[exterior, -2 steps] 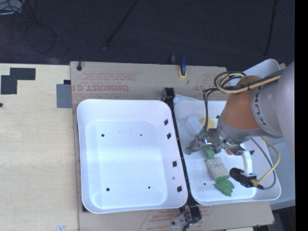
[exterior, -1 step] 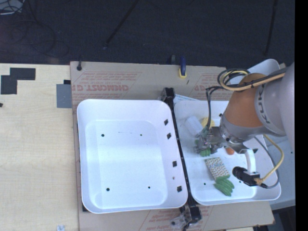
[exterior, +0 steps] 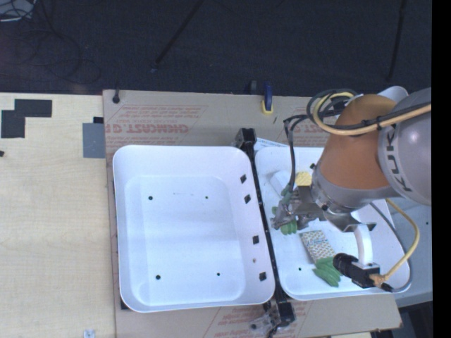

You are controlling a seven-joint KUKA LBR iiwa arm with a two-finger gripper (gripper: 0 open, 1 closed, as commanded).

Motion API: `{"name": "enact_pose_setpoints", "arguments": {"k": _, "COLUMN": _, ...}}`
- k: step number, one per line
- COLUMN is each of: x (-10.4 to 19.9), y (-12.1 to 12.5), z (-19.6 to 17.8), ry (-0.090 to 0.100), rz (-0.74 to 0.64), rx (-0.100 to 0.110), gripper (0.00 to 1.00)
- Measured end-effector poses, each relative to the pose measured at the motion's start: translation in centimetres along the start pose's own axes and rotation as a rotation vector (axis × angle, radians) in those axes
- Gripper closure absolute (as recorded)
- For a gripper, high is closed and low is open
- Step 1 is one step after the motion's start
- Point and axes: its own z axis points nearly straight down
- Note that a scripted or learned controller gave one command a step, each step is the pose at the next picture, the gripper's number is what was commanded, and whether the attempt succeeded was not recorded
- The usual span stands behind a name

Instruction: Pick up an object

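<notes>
Several items lay in your right-hand bin (exterior: 299, 280), so the jaws hung low by a green piece (exterior: 285, 226), spread or pinching you could not tell.

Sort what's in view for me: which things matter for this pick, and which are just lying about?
Job: tool; right shallow white bin; small yellow block, speckled flat rectangular pad and green plastic piece inside it.
Lying about: left shallow white bin; blue clamp on the cardboard's far edge; grey square on the bench.
</notes>
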Motion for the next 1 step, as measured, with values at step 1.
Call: {"name": "enact_pose_setpoints", "arguments": {"k": 1, "x": 4.98, "y": 3.47, "z": -8.7, "ry": -0.002, "rz": 0.0, "rx": -0.007, "gripper": 1.0}}
